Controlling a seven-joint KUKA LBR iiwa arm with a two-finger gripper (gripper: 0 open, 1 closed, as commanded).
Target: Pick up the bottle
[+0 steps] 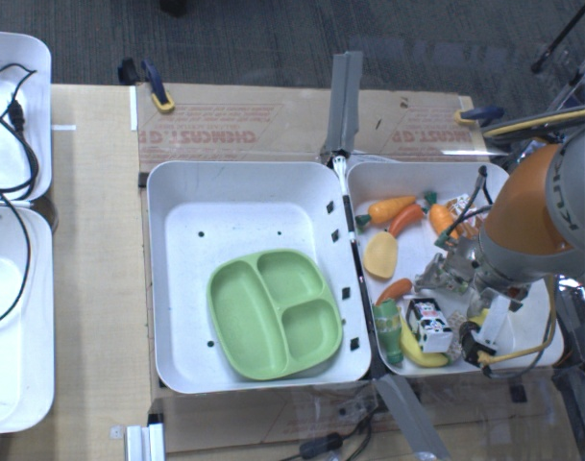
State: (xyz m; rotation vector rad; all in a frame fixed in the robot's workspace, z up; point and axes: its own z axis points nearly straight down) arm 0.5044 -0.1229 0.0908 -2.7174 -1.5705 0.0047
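My arm hangs over the right bin (pixel 523 176), and I can't tell how my jaws stand. The bottle (pixel 388 331), green, lies untouched near that bin's front left corner beside a banana (pixel 417 350); the whole pick remains. A green plate (pixel 273 312) fills the left bin (pixel 167 257). Wooden table (pixel 90 257), dark carpet beyond.

Left bin (pixel 177 257): wide bare floor along top and left; green tray (pixel 273 312) takes lower right. Right bin (pixel 407 173): crowded. Carrot (pixel 390 206), red pepper (pixel 405 220), yellow piece (pixel 380 254) block upper left; green bottle (pixel 387 331), banana (pixel 419 351), carton (pixel 429 323) packed tight at lower left. Arm (pixel 527 209) covers right half. Narrow bare strip along top wall.
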